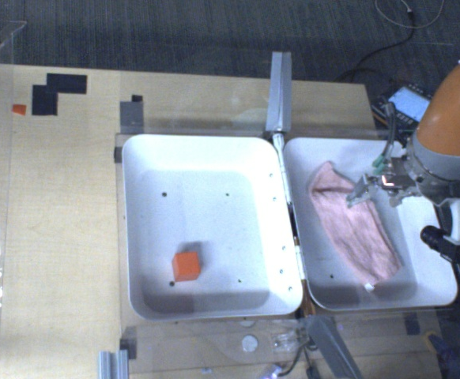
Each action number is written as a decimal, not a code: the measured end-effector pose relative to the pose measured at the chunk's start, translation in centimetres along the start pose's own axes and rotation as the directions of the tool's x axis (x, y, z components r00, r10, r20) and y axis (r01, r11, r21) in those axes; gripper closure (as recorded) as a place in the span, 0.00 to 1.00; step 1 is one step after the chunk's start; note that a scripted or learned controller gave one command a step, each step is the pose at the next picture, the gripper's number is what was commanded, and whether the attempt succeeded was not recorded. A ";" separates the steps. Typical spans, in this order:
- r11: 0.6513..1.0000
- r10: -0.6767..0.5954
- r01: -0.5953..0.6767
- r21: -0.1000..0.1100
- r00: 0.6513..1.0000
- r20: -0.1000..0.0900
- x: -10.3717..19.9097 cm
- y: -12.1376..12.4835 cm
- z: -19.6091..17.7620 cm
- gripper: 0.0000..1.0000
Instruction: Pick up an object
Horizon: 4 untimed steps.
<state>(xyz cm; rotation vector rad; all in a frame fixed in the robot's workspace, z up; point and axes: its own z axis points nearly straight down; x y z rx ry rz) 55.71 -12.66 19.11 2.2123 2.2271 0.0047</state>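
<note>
Two white bins sit side by side on the tabletop (64,235). The left bin (139,212) holds a small orange block (186,266) near its front left. The right bin (427,290) holds a pink cloth (352,227) stretched from far left toward near right. The arm (451,125) reaches in from the right, and its gripper (372,186) hangs at the cloth's far end, touching or just above it. Whether it is open or closed cannot be told. A likely failure: the fingers pinch only a thin fold, and the limp cloth slides out on lifting. The cloth could also drag over the bin wall. The block lies well apart.
</note>
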 end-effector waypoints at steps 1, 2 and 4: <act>0.989 -0.147 0.147 -0.005 0.989 0.002 2.4 4.7 9.6 0.00; 0.931 -0.364 0.364 -0.009 0.932 0.005 3.7 9.2 10.1 0.00; 0.913 -0.408 0.408 -0.006 0.913 0.003 8.0 11.4 0.4 1.00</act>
